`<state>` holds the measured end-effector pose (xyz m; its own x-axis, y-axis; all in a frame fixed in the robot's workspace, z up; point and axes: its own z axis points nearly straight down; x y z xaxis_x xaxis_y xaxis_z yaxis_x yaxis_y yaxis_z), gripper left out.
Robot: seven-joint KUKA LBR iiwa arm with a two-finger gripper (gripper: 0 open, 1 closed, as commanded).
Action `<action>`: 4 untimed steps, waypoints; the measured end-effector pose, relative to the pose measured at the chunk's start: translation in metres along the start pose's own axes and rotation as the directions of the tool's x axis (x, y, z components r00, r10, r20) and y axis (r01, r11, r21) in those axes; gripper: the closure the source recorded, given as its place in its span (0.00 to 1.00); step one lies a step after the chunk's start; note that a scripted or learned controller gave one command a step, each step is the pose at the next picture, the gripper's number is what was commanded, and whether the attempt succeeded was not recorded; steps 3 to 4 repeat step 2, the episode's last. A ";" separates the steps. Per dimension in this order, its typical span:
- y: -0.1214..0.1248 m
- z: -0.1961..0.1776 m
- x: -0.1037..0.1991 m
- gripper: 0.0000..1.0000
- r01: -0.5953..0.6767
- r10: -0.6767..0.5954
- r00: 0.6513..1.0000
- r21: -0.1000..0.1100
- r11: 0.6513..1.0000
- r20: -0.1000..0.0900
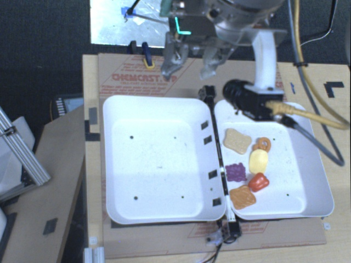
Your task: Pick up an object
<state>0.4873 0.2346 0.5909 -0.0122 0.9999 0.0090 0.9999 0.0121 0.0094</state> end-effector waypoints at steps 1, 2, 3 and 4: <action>0.000 0.000 0.000 0.00 0.000 0.000 1.000 0.000 1.000 0.000; 0.000 0.000 0.000 0.00 0.000 0.000 1.000 0.000 1.000 0.000; 0.000 0.000 0.000 0.00 0.000 0.000 1.000 0.000 1.000 0.000; 0.000 0.000 0.000 0.00 0.000 0.000 1.000 0.000 1.000 0.000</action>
